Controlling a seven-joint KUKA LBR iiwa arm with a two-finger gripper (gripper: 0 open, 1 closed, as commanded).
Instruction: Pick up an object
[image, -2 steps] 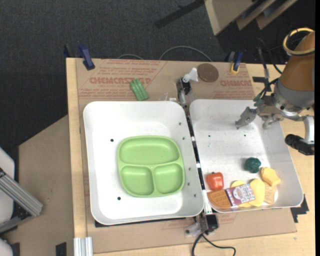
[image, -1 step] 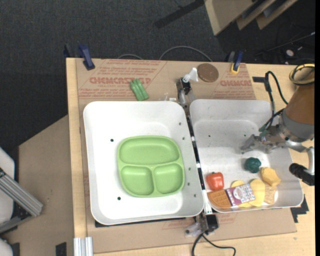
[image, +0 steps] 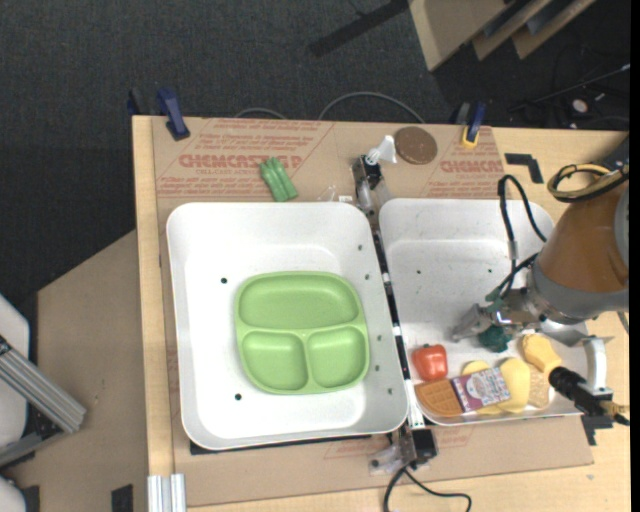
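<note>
My gripper (image: 481, 322) is low inside the right bin (image: 440, 250), near its middle, below the orange-banded wrist (image: 585, 250). A small teal object (image: 493, 338) lies right beside or under the gripper tip; whether it is held cannot be seen. Along the bin's front edge lie a red object (image: 430, 361), a brown flat piece (image: 434, 399), a printed packet (image: 481, 385), a yellow lump (image: 516, 378) and another yellow piece (image: 539, 351).
The left bin (image: 200, 300) holds a green three-compartment tray (image: 300, 331). On the bench behind the bins lie a green item (image: 278, 181) and a brown disc (image: 415, 146). A black cable (image: 512, 215) loops over the right bin's back.
</note>
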